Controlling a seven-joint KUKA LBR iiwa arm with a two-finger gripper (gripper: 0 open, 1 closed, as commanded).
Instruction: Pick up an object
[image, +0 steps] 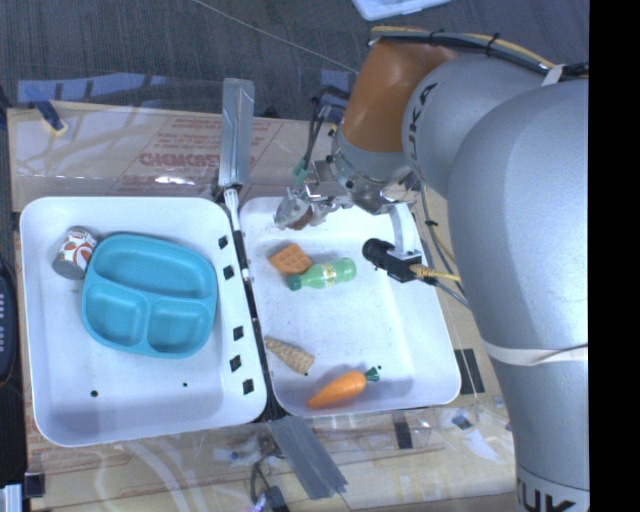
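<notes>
The right bin (420, 340) holds an orange waffle-like square (290, 260), a green bottle (322, 274) lying on its side, a tan cone (290, 354) near the left wall and a carrot (340, 388) at the front. My gripper (297, 208) hangs over the bin's far left corner, just above and behind the waffle square. Nothing is visibly held in it.
The left bin (40, 400) carries a blue divided tray (148, 294) and a small round orange-and-white object (72, 250) at its far left. The bulky grey arm (510, 200) covers the right side of the bench. A divider wall (245, 300) separates the bins.
</notes>
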